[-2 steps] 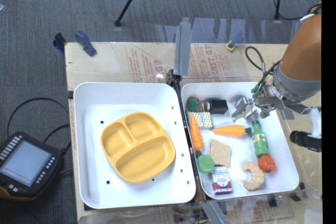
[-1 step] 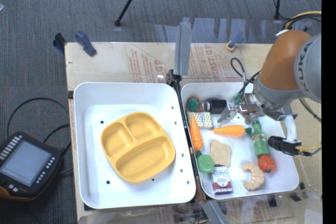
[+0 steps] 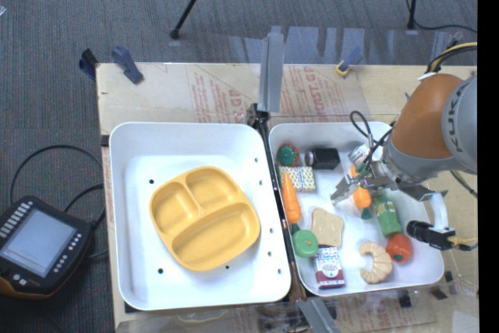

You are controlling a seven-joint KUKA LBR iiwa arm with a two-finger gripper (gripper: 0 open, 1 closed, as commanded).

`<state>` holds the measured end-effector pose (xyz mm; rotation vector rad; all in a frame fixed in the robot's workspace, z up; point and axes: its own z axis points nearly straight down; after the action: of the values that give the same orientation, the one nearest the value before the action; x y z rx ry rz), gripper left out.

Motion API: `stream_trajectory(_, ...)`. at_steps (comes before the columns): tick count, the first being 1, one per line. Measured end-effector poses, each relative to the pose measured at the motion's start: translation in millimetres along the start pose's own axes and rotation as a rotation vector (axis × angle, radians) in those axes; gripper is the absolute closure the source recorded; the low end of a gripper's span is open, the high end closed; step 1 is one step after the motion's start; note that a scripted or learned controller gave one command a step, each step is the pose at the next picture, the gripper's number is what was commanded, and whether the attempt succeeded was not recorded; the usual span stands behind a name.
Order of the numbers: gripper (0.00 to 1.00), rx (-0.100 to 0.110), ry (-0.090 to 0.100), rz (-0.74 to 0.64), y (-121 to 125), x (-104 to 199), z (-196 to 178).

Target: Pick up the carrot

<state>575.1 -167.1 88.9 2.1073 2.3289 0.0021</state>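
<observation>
The carrot [image 3: 291, 200] is a long orange piece lying along the left wall of the right bin [image 3: 425, 271], its length running toward and away from the camera. My gripper [image 3: 352, 185] is low in the middle of that bin, about a hand's width to the right of the carrot and apart from it. A small orange object [image 3: 362, 199] lies right beside the gripper, and the view does not show whether it is held. The grey arm with its orange band [image 3: 425, 121] comes in from the right.
Around the gripper lie a green bottle [image 3: 386, 216], a toast slice [image 3: 327, 227], a black box [image 3: 325, 158] and a checked packet [image 3: 302, 178]. Nearer the front are a croissant [image 3: 376, 261], a tomato [image 3: 398, 246], a carton [image 3: 330, 267] and a green ball [image 3: 305, 244]. The left bin [image 3: 132, 168] holds a yellow divided plate [image 3: 205, 216].
</observation>
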Motion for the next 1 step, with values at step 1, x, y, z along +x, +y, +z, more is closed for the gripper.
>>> stream_trajectory(1, 1.0, 0.004, 0.003, 0.007, -1.3, -0.6, -8.0)
